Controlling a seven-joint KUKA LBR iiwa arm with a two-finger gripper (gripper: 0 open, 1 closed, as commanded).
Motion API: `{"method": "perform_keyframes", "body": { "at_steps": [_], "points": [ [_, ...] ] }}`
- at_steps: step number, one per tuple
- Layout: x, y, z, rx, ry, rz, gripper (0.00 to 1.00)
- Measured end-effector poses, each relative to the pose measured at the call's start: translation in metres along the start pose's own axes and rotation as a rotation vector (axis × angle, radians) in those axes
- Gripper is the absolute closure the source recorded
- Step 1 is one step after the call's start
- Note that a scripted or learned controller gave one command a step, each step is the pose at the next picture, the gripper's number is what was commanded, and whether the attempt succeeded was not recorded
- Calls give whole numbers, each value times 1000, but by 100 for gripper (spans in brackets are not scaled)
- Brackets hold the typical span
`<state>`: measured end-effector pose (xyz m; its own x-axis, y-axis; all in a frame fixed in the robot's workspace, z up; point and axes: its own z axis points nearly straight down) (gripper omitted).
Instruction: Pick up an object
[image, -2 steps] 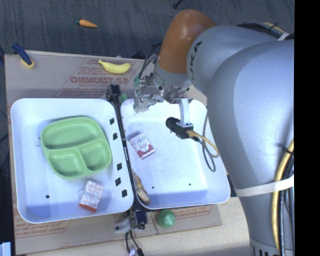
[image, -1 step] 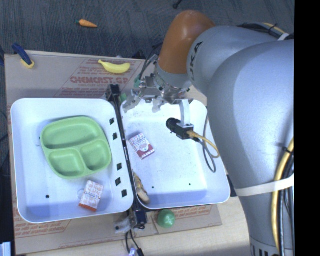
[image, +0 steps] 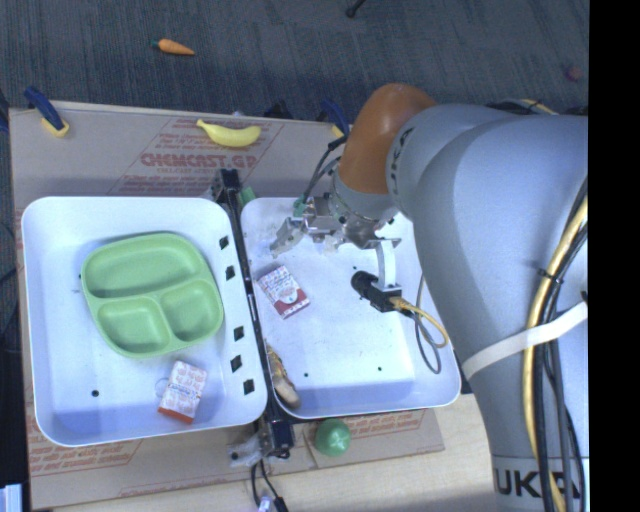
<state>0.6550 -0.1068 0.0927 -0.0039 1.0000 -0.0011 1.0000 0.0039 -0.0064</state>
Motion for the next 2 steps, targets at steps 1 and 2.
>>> {"method": "perform_keyframes", "body": {
  "at_steps": [1, 2],
  "points": [
    [1, 2, -12, -3, 1, -4, 100],
    [134, 2, -101, -7, 4, -4, 100]
  ]
}}
